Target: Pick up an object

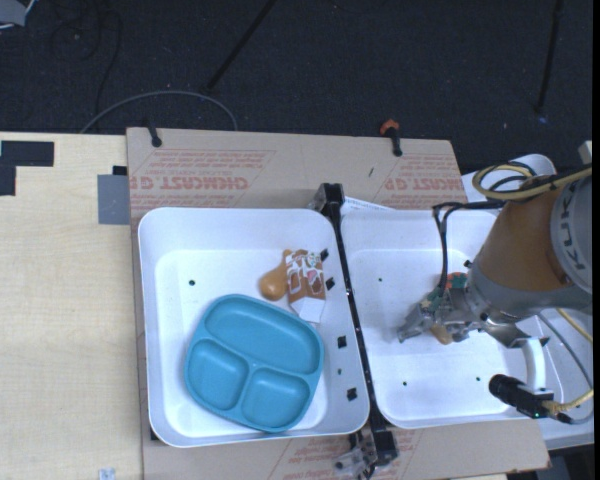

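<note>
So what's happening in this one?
A KUKA arm reaches in from the right, its gripper low over the floor of the right bin. A small tan object sits at the gripper, but a grasp isn't evident. In the left bin lie a blue divided tray and a brown toy, untouched.

Grey arm [570,230] with an orange band [520,248] — black and yellow cables looped alongside.

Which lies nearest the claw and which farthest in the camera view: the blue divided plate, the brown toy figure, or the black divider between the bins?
Measured from the claw, in the right bin:
1. Black divider, between the bins.
2. Brown toy figure, left bin, near the divider.
3. Blue divided plate, left bin, lower middle.
</note>
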You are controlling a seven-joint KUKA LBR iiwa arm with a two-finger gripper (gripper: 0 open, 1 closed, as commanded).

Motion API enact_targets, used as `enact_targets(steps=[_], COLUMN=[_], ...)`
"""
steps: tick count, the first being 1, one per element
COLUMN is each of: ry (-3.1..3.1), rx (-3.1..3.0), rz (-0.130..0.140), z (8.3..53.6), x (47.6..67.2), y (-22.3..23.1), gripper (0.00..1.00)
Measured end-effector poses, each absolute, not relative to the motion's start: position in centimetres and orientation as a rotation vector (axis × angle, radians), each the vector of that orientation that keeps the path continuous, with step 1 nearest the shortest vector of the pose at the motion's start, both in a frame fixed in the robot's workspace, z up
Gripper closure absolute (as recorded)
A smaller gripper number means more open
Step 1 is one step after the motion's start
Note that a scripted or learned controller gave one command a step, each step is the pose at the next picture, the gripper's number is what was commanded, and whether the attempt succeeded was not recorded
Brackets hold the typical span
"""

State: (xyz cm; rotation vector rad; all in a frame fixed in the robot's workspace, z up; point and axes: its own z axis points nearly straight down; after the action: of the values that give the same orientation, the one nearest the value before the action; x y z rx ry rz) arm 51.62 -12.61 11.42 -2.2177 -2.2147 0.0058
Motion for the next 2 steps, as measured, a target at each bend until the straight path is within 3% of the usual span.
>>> enact_targets(steps=[1, 2], ry=[-2.209, -2.216], rx=[-2.225, -2.229], rz=[0.004, -0.001], z=[12.6, 17.3], x=[51.7, 52.2], y=[-12.8, -13.6], gripper=[1.00, 1.00])
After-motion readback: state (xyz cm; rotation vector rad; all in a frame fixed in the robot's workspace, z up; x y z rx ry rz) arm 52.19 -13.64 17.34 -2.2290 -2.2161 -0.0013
